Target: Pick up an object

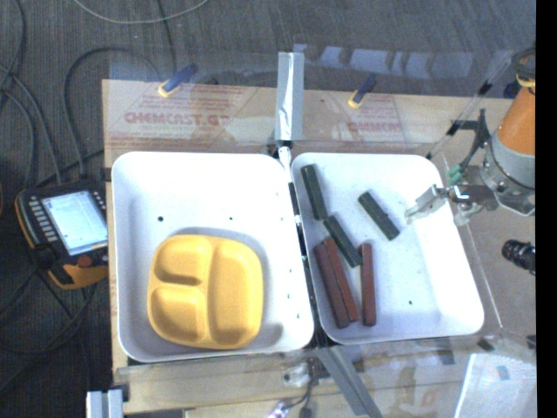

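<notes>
Gripper [426, 203] hangs over the right bin's [435, 316] right edge w/ nothing between its fingers, can't tell if open or closed, prob. lining up on the dark block [379, 214] just beside it, nearest loose thing.

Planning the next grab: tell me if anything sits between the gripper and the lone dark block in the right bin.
Nothing visible does. The gripper sits just right of the dark block, with bare right bin floor between.

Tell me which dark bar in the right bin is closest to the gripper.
The lone dark bar lying diagonally, apart from the others, just left of the gripper; the rest sit farther left.
</notes>
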